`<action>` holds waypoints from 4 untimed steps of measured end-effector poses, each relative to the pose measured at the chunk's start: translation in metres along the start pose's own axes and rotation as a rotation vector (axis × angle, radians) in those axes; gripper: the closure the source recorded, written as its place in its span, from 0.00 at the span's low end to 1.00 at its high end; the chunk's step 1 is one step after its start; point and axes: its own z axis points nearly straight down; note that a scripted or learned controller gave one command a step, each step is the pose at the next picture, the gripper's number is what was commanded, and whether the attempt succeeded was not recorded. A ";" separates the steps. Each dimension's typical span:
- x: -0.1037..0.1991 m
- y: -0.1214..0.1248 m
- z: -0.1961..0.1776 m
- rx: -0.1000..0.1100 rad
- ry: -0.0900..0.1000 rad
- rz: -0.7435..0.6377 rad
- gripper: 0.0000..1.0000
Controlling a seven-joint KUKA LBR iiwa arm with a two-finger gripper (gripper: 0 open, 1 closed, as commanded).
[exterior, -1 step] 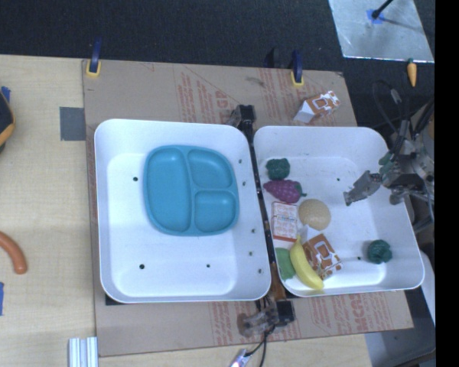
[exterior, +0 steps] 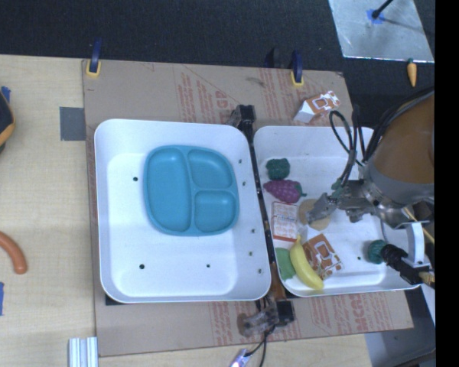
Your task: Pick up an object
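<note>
Fingers (exterior: pixel 319 211) of the grey gripper are hanging low over the right-hand shallow white bin (exterior: pixel 321 138), and how far apart they are standing I cannot tell, since metal and shadow are blurring together; nothing is visibly sitting between them. They are pointing toward a pale tan roundish item (exterior: pixel 309 206) that is lying just at their tips, half covered. Around it, at ten o'clock, a purple bunch of toy grapes (exterior: pixel 283 190) is resting below a dark green lumpy toy (exterior: pixel 278 167); at seven o'clock a red-and-white printed packet (exterior: pixel 284 220) is lying flat, and at six o'clock a yellow plastic banana (exterior: pixel 304 267) is touching an orange-and-white small carton (exterior: pixel 323 254). By my judgement the pick is not yet made: closing and lifting are remaining. The left-hand bin (exterior: pixel 115 228) is carrying a blue divided plastic plate (exterior: pixel 190 189). The arm's far side is running off at three o'clock.
</note>
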 end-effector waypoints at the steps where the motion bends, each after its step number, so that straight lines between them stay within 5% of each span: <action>1: 0.006 -0.036 0.053 -0.006 0.000 -0.001 0.00; 2: 0.026 -0.041 0.055 -0.001 0.001 0.000 0.00; 3: 0.025 -0.040 0.044 -0.001 0.000 -0.004 1.00; 4: 0.040 0.008 -0.070 -0.004 0.000 0.001 1.00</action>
